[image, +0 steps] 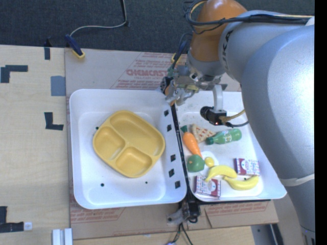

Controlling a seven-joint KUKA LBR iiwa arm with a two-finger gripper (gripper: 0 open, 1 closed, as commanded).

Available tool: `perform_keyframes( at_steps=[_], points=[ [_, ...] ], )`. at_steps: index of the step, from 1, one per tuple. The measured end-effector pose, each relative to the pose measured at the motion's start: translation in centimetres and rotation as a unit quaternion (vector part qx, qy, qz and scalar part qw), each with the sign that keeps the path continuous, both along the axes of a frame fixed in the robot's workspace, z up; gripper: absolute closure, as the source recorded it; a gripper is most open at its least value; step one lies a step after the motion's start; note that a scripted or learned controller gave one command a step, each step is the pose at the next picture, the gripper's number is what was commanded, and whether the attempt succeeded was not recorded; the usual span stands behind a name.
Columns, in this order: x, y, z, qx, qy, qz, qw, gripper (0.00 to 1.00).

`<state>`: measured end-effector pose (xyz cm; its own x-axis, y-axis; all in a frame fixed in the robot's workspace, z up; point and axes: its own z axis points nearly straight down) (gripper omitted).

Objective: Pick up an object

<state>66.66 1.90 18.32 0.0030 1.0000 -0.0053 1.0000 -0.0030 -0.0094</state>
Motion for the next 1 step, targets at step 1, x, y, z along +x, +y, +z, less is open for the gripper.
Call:
perform_keyframes(
  at_steps=[1],
  points=[
    [0.13, 2.54, 0.07, 0.0021, -0.004, 0.002, 1.0, 1.0]
  ],
)
